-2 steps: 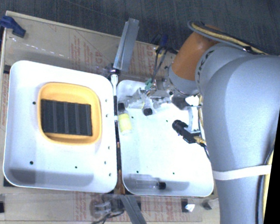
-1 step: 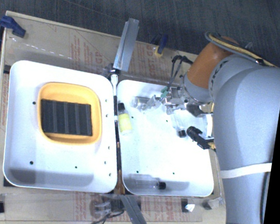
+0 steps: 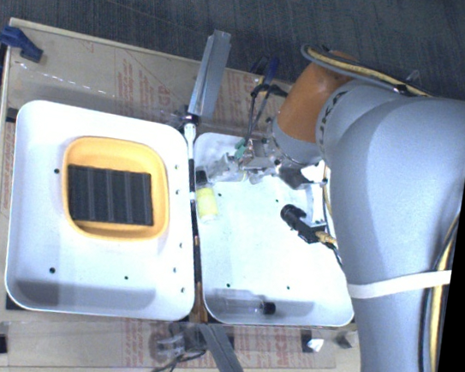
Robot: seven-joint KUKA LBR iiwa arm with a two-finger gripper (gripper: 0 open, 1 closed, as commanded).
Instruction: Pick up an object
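The arm is reaching into the right bin (image 3: 225,297), its end effector (image 3: 249,159) sitting low at the far corner amid glare; whether it is wide or narrow, I cannot tell. Nothing is looking lifted yet, so the pick is seemingly still ahead. A small pale-yellow, soft-looking lump (image 3: 207,203) is lying just beside the divider, near the end effector. A clear tube (image 3: 243,302) is resting by the near wall. The left bin (image 3: 79,288) is carrying an orange tray (image 3: 118,155) with a dark ribbed insert.

Smooth glossy plastic white bins (image 3: 29,272) sit on a matt wooden bench (image 3: 103,66).
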